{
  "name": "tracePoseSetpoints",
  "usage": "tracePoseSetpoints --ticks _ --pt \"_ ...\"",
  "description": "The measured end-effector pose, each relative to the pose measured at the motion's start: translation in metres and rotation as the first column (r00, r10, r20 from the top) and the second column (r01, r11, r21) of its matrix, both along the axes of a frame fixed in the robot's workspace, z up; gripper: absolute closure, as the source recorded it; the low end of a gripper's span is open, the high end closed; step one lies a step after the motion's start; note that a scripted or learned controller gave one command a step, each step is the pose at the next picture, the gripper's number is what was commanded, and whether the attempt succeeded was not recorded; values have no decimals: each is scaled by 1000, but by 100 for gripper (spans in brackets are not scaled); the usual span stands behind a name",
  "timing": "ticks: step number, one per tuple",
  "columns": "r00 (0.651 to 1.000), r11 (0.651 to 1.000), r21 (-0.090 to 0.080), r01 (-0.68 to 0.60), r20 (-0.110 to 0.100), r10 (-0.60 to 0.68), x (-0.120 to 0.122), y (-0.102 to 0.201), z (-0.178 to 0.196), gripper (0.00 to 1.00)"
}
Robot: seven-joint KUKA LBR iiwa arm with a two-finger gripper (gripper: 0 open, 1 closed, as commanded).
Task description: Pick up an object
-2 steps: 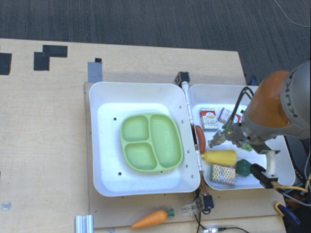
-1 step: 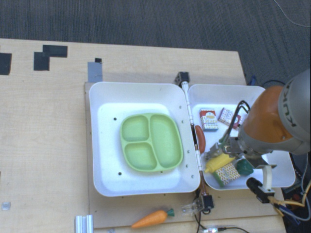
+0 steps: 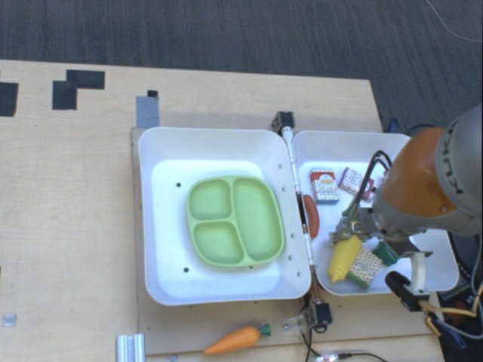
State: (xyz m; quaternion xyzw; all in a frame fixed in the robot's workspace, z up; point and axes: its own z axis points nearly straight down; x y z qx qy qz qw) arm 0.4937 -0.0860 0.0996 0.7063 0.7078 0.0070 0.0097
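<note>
Carrot lay on the bench at the bottom edge, outside both bins, orange with a green top. Left bin held a green divided plate, three compartments, nothing in them. Right bin held the loose stuff: yellow corn cob at the near side, a patterned pack just beside it on its right, a red sausage along the left wall, a red-and-white carton and a small pink pack toward the far side. Arm came in from the right, orange band over the right bin. Gripper sat low, right above the top end of the corn cob, seemingly touching or nearly so. Finger spacing couldn't be made out, wrist body hid the tips, so can't tell if it was wide or closed. Nothing visibly between them.

Step looked like descent or approach onto the corn cob, grasp not confirmed. Next move would need the tips either side of the cob, close, then lift straight up; cob is rounded and smooth-looking so it could slip or roll toward the patterned pack
</note>
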Motion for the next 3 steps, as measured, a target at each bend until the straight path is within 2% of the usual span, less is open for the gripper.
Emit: tracePoseSetpoints --ticks 1,2,3 --pt "1000 1000 5 -3 -19 3 60 61 86 100" --pt "1000 1000 2 -1 -18 1 120 -10 144 100" --pt "1000 1000 4 -5 -20 5 160 46 118 100"
